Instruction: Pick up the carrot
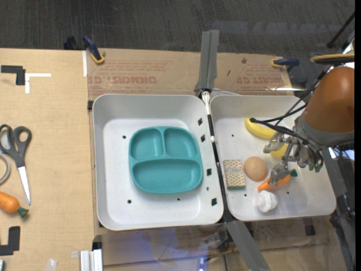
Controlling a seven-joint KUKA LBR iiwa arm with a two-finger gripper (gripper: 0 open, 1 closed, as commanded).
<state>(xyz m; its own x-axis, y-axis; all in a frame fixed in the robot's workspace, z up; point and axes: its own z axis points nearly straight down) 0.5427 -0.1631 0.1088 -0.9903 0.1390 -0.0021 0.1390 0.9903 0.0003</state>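
A small orange carrot (272, 183) with a green top lies on the floor of the right bin (316, 205), near its front. My gripper (284, 167) hangs directly over the carrot's right half and hides part of it. Whether it touches the carrot cannot be made out. The arm's orange band (335, 97) rises behind, over the bin's right side. A second carrot (8, 202) lies on the wooden bench at the far left, outside both bins.
The right bin also holds a banana (258, 127), a tan egg-shaped ball (255, 168), a speckled sponge block (233, 173) and a white lump (267, 202) just in front of the carrot. A teal divided plate (166, 159) sits in the left bin (107, 202). Scissors (17, 154) lie far left.
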